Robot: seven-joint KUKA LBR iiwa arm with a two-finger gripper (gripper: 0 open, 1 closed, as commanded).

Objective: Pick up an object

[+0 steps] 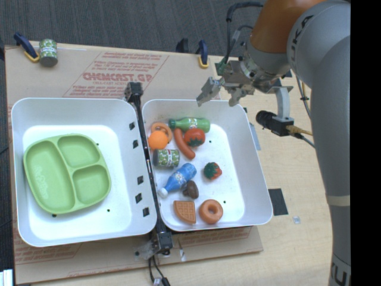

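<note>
camera view: the grey two-finger gripper (219, 94) is hanging above the far edge of the right white bin (253, 159), its fingers spread apart and grasping nothing. the long green toy bottle (190, 124) is lying sideways just below them.

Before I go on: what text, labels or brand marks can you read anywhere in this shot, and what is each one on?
"CHEMCAST GP": large red print on the brown protective paper of the board under the bins.
The smaller red lines above and below it: too blurred to read.
Label on the small can in the right bin: too small to read.
Label on the blue bottle: unreadable.
Label on the can at the board's far left corner: unreadable.
</note>
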